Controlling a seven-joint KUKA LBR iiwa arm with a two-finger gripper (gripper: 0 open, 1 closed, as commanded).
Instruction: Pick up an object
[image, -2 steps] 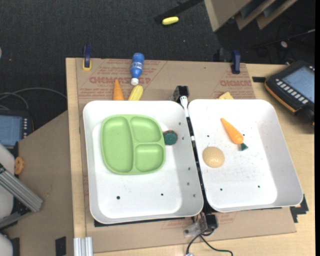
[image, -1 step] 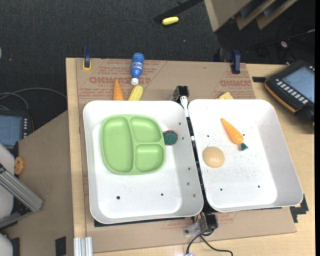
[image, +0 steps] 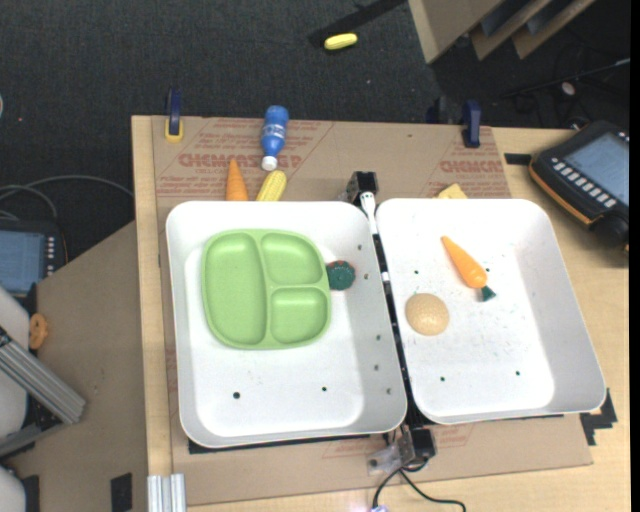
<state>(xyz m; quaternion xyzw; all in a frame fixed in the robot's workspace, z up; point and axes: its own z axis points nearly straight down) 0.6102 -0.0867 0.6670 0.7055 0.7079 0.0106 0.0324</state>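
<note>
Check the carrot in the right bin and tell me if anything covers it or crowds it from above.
Nothing visible does. The carrot lies uncovered on the floor of the right bin, apart from the round beige ball below and to its left. No arm hangs over it.

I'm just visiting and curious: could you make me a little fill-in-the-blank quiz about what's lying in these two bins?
1. The green plate has ___ compartments.
2. The carrot lies in the ___ bin.
3. The round tan ball shares a bin with the ___.

Missing words: three; right; carrot
</note>
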